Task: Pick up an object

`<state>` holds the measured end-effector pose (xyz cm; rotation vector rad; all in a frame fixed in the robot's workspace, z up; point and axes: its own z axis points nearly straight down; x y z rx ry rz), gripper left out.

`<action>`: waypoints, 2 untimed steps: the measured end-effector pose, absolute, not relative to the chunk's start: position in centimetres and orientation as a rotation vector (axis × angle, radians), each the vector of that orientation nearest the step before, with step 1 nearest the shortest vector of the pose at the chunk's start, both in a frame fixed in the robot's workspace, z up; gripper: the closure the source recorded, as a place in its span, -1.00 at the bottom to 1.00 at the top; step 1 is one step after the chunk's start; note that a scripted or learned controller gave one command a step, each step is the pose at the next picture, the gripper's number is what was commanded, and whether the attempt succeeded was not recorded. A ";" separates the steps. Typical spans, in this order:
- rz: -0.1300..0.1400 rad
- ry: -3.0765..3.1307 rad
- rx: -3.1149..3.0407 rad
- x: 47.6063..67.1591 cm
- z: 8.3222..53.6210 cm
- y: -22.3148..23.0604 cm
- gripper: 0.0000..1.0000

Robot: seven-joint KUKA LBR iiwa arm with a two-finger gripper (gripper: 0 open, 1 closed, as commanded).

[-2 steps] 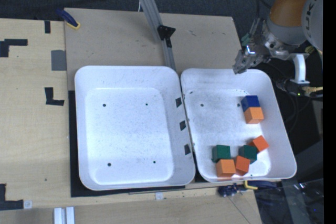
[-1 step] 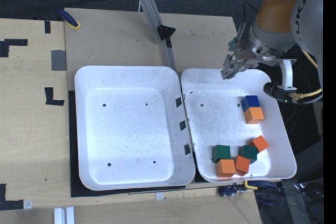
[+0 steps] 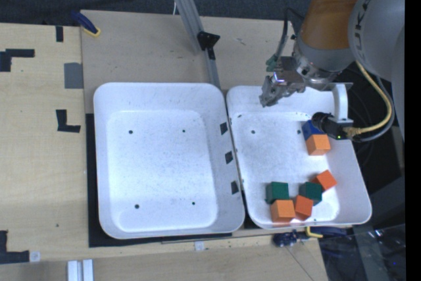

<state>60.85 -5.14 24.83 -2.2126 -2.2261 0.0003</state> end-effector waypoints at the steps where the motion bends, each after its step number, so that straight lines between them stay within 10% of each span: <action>1: 0.001 -2.226 -2.212 58.0 25.4 -0.7 1.00; 2: 0.002 -2.227 -2.211 55.6 25.5 4.3 1.00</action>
